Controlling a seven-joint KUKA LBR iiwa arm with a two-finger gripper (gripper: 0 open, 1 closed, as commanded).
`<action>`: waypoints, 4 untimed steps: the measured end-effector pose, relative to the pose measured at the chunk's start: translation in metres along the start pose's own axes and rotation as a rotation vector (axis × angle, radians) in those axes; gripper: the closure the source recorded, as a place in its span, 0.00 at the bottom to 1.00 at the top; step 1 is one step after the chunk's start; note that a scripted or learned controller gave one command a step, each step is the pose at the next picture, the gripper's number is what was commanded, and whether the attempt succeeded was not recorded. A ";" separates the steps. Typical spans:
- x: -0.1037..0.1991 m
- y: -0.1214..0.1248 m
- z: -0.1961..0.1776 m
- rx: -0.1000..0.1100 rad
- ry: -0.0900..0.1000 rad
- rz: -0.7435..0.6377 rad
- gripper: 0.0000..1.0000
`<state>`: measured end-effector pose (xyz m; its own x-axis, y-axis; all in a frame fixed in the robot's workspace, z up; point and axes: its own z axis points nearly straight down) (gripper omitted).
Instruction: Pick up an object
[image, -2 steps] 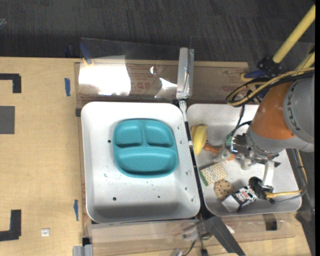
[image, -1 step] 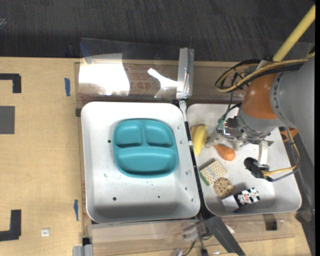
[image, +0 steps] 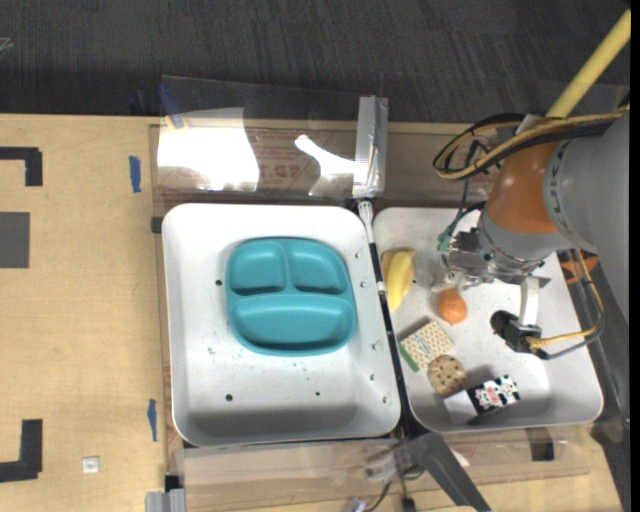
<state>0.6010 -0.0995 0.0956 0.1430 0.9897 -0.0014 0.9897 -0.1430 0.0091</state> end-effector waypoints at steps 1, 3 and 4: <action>0.000 0.000 0.001 0.002 0.000 0.000 0.00; -0.010 -0.037 0.000 0.002 0.001 0.168 1.00; 0.059 -0.025 -0.123 0.007 0.003 0.238 1.00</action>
